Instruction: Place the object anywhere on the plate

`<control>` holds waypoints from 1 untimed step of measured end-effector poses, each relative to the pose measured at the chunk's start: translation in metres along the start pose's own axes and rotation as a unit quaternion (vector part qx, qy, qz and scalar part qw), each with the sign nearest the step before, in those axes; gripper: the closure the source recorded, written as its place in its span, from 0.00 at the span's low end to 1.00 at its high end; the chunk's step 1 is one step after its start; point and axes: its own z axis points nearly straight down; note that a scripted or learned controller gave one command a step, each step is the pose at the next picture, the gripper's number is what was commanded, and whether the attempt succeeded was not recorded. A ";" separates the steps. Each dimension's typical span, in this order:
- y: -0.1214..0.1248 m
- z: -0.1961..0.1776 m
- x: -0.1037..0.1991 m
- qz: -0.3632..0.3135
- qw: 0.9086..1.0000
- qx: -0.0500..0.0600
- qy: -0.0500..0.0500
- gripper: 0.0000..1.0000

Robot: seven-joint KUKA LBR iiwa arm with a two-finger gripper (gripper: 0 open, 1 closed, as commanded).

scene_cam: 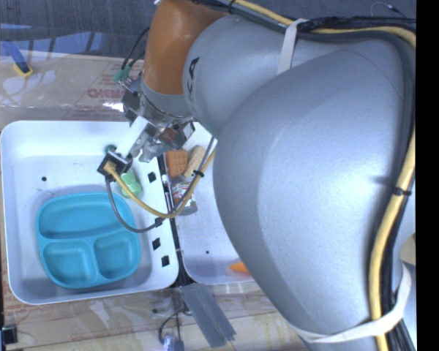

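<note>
A light blue plate (88,243) with three compartments lies in the left bin (22,159), toward its front. My gripper (159,146) hangs over the divider between the two bins, just beyond the plate's far right corner. A small green object (132,183) sits right by the plate's far right edge, under the wrist. Close to the gripper on its right are a tan-brown square piece (177,162) and a pale tan cylinder (194,159). Whether either one is held is hidden by the wrist.
The grey arm covers most of the right bin (205,269). A small orange object (238,268) peeks out from under the arm near that bin's front. Cardboard and clear plastic lie behind the bins.
</note>
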 end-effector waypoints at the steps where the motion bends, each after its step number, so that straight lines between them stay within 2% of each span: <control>1: 0.000 0.000 0.000 0.000 1.000 0.000 0.000 0.00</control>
